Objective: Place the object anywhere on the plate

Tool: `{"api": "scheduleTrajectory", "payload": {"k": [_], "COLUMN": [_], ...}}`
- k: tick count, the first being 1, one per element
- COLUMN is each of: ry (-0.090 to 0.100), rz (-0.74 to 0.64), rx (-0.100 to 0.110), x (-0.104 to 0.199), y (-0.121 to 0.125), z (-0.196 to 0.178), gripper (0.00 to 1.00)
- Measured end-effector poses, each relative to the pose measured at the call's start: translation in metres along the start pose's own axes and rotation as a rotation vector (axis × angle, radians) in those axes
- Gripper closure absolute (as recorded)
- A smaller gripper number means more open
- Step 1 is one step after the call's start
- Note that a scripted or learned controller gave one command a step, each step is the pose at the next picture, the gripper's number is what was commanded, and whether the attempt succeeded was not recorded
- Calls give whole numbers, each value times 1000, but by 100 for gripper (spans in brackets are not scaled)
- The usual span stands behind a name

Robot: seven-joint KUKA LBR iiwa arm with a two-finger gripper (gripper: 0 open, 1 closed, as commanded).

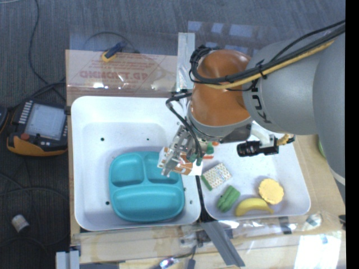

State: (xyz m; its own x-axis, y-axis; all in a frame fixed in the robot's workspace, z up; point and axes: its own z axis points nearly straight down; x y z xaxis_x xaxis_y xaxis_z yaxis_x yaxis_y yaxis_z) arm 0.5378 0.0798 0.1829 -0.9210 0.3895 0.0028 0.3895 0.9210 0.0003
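Gripping small orange-white object (180, 162), hand (178, 160) hovers above teal plate (147, 186) edge.

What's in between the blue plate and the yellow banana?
In the camera view, a green toy vegetable lies between the blue plate and the banana, in the right bin. The rims where both bins meet also cross that stretch.

smooth glossy teal plastic plate (147, 192) in a matt white plastic bin (92, 129); arm band (220, 91) shiny orange.
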Motion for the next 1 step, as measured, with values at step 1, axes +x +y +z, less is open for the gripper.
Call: {"api": "scheduleTrajectory", "payload": {"k": [1], "ry": [0], "rz": [0], "rx": [-1], "x": [0], "y": [0], "z": [0], "gripper": [0]}}
